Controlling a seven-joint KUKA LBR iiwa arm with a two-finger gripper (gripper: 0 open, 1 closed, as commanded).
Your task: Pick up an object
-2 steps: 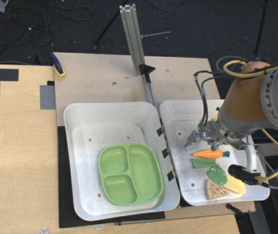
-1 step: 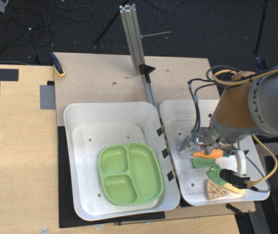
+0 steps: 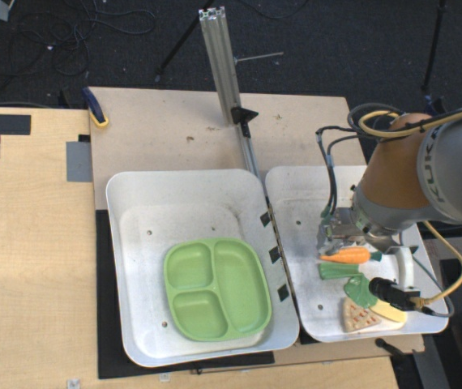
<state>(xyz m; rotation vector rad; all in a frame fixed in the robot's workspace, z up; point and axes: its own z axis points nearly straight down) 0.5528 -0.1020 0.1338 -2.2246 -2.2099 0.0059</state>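
Your tool (image 3: 343,235) sits low in the right bin (image 3: 296,217), at the right of the frame, just above a carrot toy (image 3: 347,256); you cannot tell its state from here. On the grey arm (image 3: 442,173) you can read part of white lettering, "KU", at the frame's right edge. Below the carrot toy lie a green piece (image 3: 359,288), a yellow banana toy (image 3: 389,310) and a waffle-patterned wedge (image 3: 359,318), all crowded in the bin's lower right corner. The left bin (image 3: 134,217) holds a green divided tray (image 3: 215,288) with three compartments. Both bins rest on a tan desk (image 3: 166,128). A pale wooden board (image 3: 28,241) fills the left of the frame, and dark carpet with loose cables (image 3: 69,23) runs across the top.
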